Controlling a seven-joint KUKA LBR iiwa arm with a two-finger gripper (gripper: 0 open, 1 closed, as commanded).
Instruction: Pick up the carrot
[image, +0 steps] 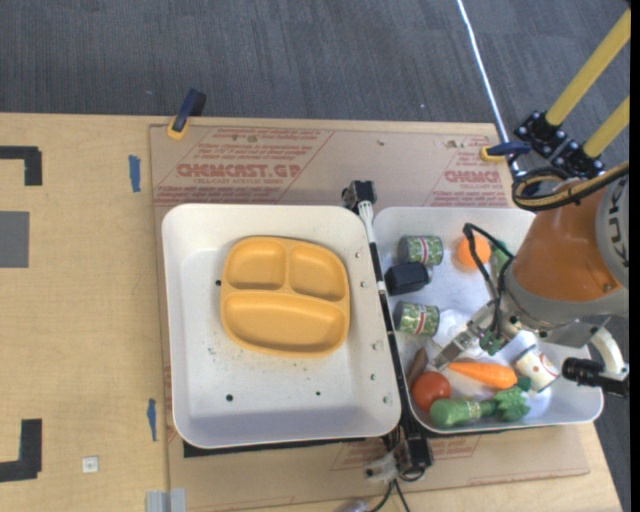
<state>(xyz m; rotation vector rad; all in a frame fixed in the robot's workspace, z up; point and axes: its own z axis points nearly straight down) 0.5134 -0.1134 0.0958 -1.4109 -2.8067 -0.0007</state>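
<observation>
The carrot (483, 374), orange and tapered, lies on its side in the front part of the right bin (575, 410). My gripper (472, 347) hangs just behind and above it, close to its left end. The fingers stand open with nothing between them. The arm's orange band (560, 255) and grey wrist cover the bin's right half behind the carrot.
Around the carrot lie a red tomato (431, 388), a green broccoli-like toy (480, 408) and a small white piece (539, 369). Two green cans (421, 249) (416, 318), a black block (407, 277) and an orange item (468, 252) sit further back. A yellow divided plate (285, 295) lies in the left bin (190, 400).
</observation>
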